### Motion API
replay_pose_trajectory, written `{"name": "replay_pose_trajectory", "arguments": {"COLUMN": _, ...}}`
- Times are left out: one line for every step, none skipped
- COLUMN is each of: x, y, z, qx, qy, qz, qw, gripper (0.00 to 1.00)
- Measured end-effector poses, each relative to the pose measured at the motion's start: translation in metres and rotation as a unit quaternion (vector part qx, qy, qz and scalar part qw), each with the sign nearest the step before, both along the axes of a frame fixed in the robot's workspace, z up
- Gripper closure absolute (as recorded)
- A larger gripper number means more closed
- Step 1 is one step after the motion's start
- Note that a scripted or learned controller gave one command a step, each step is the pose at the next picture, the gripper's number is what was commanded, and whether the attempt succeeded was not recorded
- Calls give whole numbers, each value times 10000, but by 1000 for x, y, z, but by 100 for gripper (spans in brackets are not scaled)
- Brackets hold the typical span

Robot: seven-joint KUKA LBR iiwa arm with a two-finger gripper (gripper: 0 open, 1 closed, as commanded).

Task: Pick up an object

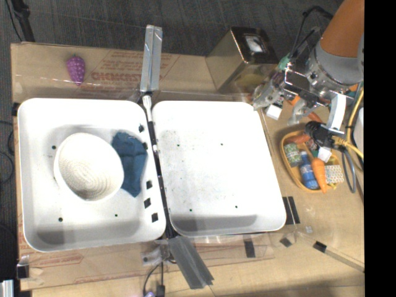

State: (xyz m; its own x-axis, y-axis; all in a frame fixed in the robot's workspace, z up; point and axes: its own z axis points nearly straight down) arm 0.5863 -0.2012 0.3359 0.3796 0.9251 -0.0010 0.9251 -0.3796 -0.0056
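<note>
Currently, the bench [322,228] is carrying two white bins side by side on a cardboard-coloured surface, with dark carpet lying beyond its far edge. The left bin [37,228] is holding a white woven hat [88,166] touching a blue cloth [131,161]. The right bin [216,166] is sitting just beside it. The gripper [286,94] is hanging outside the right bin's far right corner; its finger state cannot be determined. A purple object [76,68] is lying behind the left bin.
</note>
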Motion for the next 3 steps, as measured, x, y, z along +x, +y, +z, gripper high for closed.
{"name": "replay_pose_trajectory", "arguments": {"x": 71, "y": 8, "z": 36, "qx": -10, "qy": -1, "qz": -1490, "qw": 9888, "gripper": 0}}
{"name": "replay_pose_trajectory", "arguments": {"x": 25, "y": 6, "z": 105, "qx": -9, "qy": -3, "qz": -2210, "qw": 9753, "gripper": 0}}
{"name": "replay_pose_trajectory", "arguments": {"x": -7, "y": -4, "z": 54, "qx": -3, "qy": 22, "qz": -1363, "qw": 9907, "gripper": 0}}
